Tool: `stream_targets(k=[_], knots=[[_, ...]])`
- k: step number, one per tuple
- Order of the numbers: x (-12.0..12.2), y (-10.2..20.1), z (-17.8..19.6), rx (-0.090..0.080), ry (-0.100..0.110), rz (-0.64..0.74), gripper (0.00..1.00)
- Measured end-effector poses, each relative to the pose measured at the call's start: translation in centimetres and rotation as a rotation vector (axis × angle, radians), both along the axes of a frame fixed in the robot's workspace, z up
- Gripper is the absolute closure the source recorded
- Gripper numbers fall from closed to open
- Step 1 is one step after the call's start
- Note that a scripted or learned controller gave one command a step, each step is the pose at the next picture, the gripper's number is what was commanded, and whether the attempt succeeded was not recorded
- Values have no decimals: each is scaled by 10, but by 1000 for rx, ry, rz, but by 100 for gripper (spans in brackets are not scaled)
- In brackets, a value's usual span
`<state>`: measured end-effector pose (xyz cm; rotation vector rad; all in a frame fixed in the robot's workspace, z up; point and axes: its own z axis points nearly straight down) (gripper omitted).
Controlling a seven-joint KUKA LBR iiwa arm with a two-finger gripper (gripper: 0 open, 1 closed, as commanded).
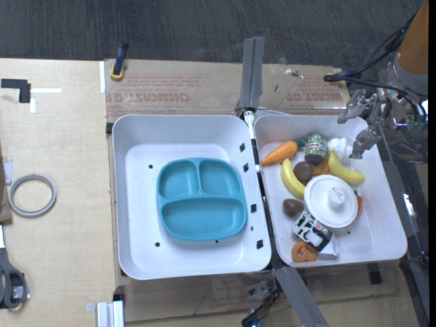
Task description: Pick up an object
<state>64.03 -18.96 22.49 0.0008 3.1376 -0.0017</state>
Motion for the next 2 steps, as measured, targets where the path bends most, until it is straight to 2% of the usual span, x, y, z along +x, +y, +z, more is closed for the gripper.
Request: stream_targets(k=[1,2], knots=[[16,11,-122,0,1,46,0],[-44,75,-132,1,1,-135,0]])
